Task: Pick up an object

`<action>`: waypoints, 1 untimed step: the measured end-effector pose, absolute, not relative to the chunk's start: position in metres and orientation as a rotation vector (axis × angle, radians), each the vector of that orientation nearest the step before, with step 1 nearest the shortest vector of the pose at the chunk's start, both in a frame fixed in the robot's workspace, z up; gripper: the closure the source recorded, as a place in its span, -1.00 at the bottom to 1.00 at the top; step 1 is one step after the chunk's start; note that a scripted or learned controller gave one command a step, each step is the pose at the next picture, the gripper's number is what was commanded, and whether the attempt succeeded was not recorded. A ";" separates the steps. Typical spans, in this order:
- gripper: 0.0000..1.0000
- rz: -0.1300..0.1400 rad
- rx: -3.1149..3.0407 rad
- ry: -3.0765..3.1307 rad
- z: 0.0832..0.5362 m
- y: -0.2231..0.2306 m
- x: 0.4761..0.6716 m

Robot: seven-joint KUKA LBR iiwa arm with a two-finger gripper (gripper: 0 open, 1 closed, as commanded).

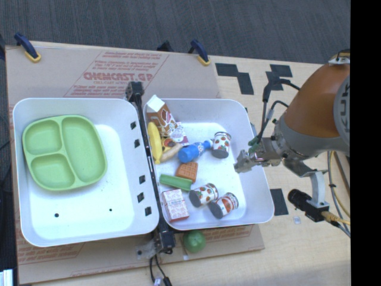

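Observation:
The right bin holds a jumble of small things: a yellow banana, a blue toy, a waffle-like square, a green block, a pink carton and three small cans. A printed carton lies at the bin's back left. My gripper hangs over the right edge of this bin, right of the cans, with nothing seen between its fingers.
The left bin carries a green divided plate. A green ball lies outside the bins at the front. Blue clamps pin the cardboard at the back. The arm's orange band looms at the right.

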State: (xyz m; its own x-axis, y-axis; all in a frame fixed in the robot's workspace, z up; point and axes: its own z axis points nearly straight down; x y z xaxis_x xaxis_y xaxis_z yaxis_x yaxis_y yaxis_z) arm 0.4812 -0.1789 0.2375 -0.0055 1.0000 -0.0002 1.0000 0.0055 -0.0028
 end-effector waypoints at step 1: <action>1.00 0.002 -2.216 -2.226 0.245 -0.191 0.484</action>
State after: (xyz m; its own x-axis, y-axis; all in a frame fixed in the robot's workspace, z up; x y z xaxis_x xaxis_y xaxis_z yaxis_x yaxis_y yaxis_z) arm 0.4835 -0.1910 0.2450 -0.0048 1.0000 -0.0003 1.0000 0.0048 -0.0012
